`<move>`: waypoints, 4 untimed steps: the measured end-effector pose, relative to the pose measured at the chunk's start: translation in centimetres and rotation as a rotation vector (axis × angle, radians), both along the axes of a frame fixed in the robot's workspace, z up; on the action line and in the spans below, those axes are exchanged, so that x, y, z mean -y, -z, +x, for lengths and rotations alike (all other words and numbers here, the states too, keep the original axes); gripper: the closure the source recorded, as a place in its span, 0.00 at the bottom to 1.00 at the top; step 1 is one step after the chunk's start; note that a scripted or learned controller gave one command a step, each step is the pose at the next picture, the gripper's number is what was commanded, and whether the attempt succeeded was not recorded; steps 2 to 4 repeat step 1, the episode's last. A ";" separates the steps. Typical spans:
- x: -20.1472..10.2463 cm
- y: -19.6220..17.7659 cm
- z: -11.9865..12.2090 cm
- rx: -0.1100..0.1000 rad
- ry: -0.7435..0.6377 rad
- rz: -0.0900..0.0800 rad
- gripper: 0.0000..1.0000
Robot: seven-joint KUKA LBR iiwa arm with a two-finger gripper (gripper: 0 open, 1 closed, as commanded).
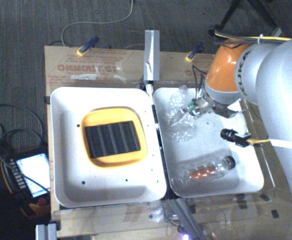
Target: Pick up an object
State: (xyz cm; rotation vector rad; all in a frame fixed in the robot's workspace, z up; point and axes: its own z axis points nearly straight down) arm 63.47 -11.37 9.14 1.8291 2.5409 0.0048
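Observation:
My gripper (194, 106) is low over the far part of the right bin (251, 184), below the orange band of the arm. It sits right against a crumpled clear plastic bottle (178, 115) lying at the bin's far left. Whether the bottle is between the gripper's tips I cannot make out. A second clear bottle (208, 169) with a dark cap and a reddish tint inside lies on its side near the front of the same bin. In the left bin (66, 184) rests a yellow tray (115, 137) with a black ridged insert.
A metal post (151, 56) stands behind the gap between the bins. Two blue and yellow clamps (87, 46) hold the cardboard sheet at the back. The big grey arm covers the right bin's far right corner.

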 end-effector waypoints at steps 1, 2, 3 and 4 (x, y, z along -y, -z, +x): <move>0.1 -1.4 0.2 0.008 0.002 0.001 1.00; 0.1 -1.4 0.2 0.008 0.002 0.001 1.00; 0.1 -1.4 0.2 0.008 0.002 0.001 1.00; 0.1 -1.4 0.2 0.008 0.002 0.001 1.00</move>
